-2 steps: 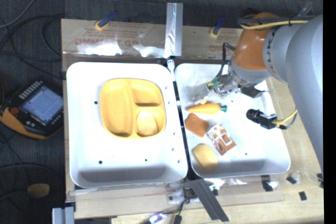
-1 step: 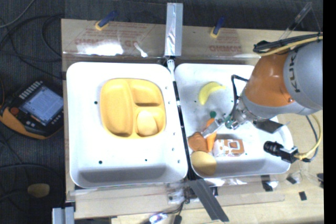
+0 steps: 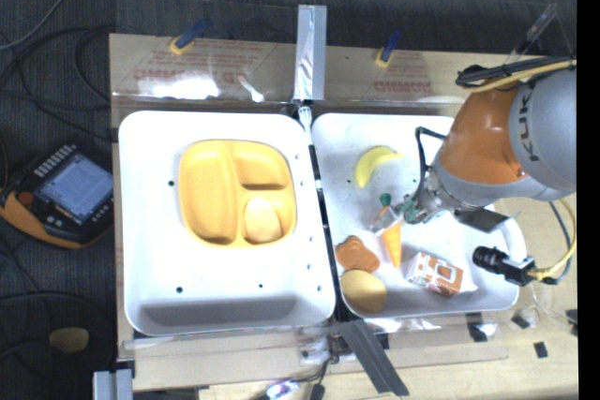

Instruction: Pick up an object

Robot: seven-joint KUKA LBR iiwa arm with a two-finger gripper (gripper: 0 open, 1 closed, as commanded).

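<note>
The right bin (image 3: pixel 487 300) holds a yellow banana (image 3: pixel 374 163), an orange wedge (image 3: pixel 392 244), a reddish-brown piece (image 3: pixel 355 254), a tan potato-like lump (image 3: pixel 364 289) and a small orange-and-white carton (image 3: pixel 435 274). My gripper (image 3: pixel 400 210) reaches in from the right, low in this bin, just above the orange wedge and below the banana. The arm's grey and orange body covers the bin's right side. I see nothing clearly held between the fingers.
The left bin (image 3: pixel 150 276) contains a yellow divided tray (image 3: pixel 234 192). A metal divider strip (image 3: pixel 310 51) stands at the back between the bins. A handheld controller (image 3: pixel 56 197) lies on the floor at left. Cables trail at the right edge.
</note>
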